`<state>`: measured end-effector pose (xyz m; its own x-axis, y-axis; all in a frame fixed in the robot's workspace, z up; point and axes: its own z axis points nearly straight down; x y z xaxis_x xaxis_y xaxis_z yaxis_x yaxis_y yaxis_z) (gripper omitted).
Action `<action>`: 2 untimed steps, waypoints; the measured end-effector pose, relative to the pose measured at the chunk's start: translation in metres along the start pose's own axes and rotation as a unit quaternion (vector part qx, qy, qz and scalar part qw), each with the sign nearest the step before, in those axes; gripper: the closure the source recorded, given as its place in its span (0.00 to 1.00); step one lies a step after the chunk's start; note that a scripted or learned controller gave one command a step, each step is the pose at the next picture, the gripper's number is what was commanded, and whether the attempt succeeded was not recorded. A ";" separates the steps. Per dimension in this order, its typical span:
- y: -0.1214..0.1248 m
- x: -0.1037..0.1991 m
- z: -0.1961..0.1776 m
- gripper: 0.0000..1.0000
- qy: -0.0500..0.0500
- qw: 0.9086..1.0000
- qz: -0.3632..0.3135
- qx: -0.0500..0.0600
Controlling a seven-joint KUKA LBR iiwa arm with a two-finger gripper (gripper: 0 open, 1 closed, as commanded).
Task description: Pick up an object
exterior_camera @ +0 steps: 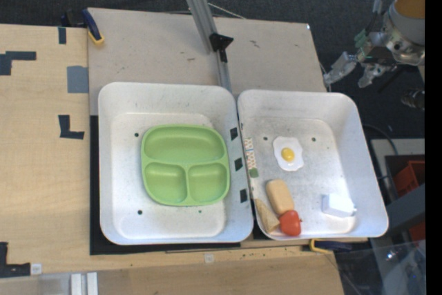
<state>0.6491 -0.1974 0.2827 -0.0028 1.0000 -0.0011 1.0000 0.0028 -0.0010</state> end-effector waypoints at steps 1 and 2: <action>0.000 0.000 0.000 0.00 0.000 1.000 0.000 0.000; -0.003 0.005 0.044 0.00 0.000 1.000 0.000 0.002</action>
<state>0.6462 -0.1928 0.2386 -0.0026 1.0000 -0.0005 1.0000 0.0026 -0.0051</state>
